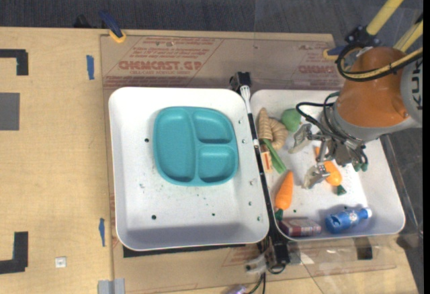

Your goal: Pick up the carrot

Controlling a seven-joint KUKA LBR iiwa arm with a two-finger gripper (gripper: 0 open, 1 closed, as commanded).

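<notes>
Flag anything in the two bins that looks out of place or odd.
Nothing looks spilled or damaged. The teal tray lies flat in the left bin. The right bin is a loose jumble: the carrot lies aslant beside the blue bottle, the gripper above them.

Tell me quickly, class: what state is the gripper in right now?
Gripper: over the right bin, beside a small orange piece; its state cannot be told. The carrot lies loose.

Arm (pixel 376 94) cut off at right edge. Pincer (pixel 321 164) overlaps a small orange piece (pixel 334 175); grip on it unclear. Dark item (pixel 302 226) at bin's (pixel 390 219) front wall unidentifiable.
</notes>
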